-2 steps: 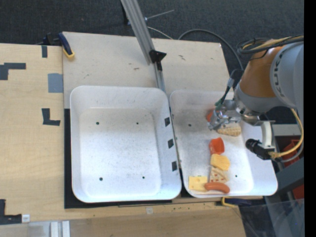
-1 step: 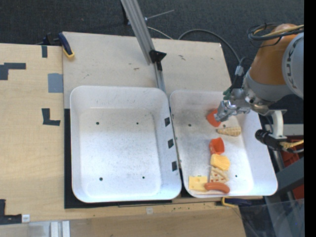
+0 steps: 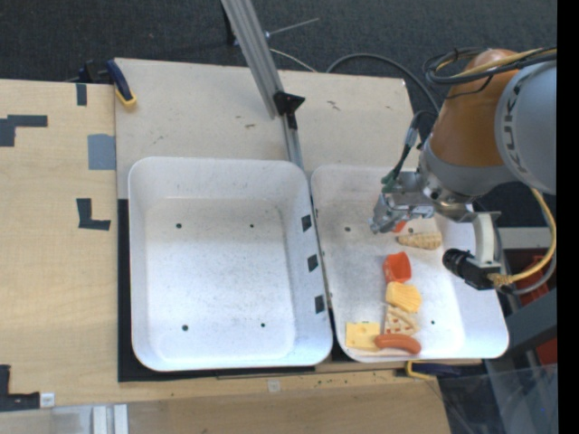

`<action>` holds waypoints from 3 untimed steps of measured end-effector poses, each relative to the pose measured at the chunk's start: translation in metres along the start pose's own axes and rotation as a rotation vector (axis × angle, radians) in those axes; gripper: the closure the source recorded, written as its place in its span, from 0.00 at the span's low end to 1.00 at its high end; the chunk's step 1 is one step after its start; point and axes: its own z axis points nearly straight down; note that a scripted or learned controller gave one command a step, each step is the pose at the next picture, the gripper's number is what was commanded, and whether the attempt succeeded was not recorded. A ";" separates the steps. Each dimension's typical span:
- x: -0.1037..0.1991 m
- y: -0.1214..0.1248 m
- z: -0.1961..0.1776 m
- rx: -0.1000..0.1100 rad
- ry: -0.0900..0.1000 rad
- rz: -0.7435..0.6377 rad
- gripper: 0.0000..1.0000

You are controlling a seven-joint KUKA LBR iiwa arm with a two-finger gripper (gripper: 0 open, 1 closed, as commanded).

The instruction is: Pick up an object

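Gripper hangs low, whether spread or pressed together I cannot tell, so best centre squarely over the beige piece just beside it

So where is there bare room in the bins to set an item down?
The left bin has bare floor from wall to wall. In the right bin, the left strip beside the divider is bare; the end effector and food pieces crowd its right and front.
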 end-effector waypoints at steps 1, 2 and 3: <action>0.045 -0.005 -0.004 0.001 0.000 0.000 1.00; 0.093 -0.019 -0.014 0.001 0.000 -0.001 1.00; 0.141 -0.035 -0.002 0.004 -0.001 0.000 1.00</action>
